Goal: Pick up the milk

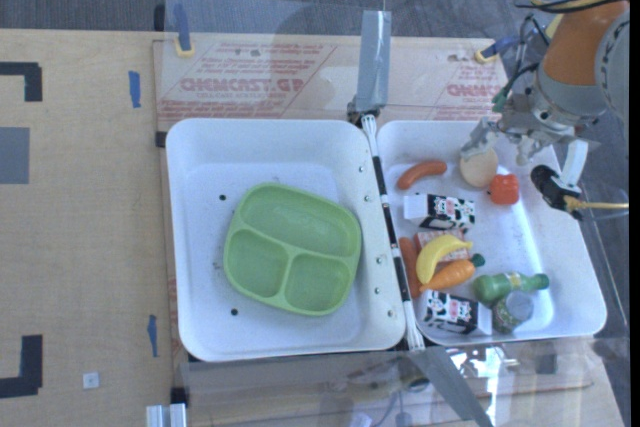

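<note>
Two white milk cartons with black cow spots lie in the right bin (590, 300). One milk carton (440, 209) is near the bin's left wall at mid-height, the other milk carton (450, 313) is at the front left corner. My gripper (503, 142) hangs over the far right part of that bin, well right of and beyond the nearer-to-it carton. Its fingers (484, 133) stand apart, open, with nothing between them. A beige bread piece (478, 168) sits just below the fingertips.
The right bin also holds a red sausage (422, 173), a red tomato (504, 188), a banana (440, 252), a carrot (448, 275), a green bottle (510, 287) and a grey can (515, 311). The left bin (190, 165) holds a green divided plate (291, 248).
</note>
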